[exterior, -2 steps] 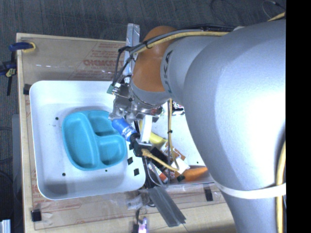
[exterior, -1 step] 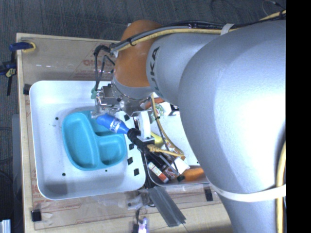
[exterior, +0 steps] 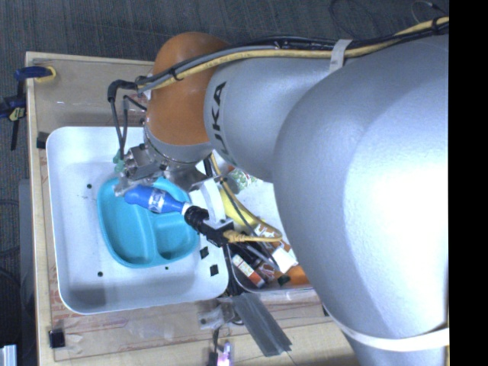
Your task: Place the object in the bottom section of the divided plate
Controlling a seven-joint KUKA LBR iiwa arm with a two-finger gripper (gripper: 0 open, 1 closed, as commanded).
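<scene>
Heads up, you've got hand [exterior: 137, 175] sitting over top edge of blue divided plate [exterior: 137, 246]. Blue bottle-like object [exterior: 156, 199] with silver band is slanted across plate's upper right part, right under hand. Hand wide, narrow or holding it? You can't tell here. Plate in white bin [exterior: 72, 280], yellow clutter [exterior: 238, 212] right of plate
</scene>
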